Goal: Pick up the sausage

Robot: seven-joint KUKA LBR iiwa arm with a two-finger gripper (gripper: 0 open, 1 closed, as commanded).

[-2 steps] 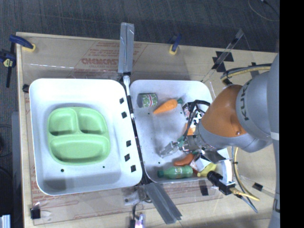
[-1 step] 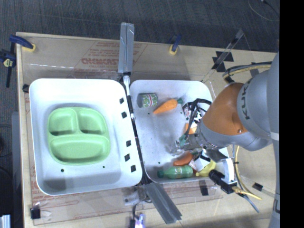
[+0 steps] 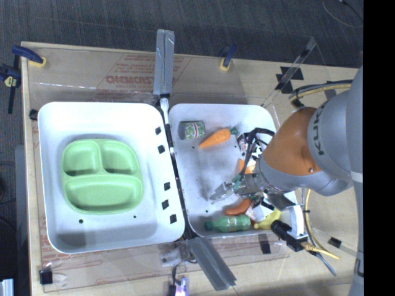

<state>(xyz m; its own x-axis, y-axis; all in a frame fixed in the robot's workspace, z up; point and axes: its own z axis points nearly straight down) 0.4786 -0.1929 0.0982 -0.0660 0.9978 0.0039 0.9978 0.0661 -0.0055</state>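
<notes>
**Hand low in the right bin, over the sausage**

The hand sits low in the right bin, fingers slightly apart and gripping nothing. The sausage (reddish-orange) lies just below it, touching the green bottle. A carrot and small can lie well above the hand.

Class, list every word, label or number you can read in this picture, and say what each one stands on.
"KU": start of a name on the arm; the rest is cut off.
Red print on the bench sheet: too blurred to read.
Can label: too small to read.
</notes>
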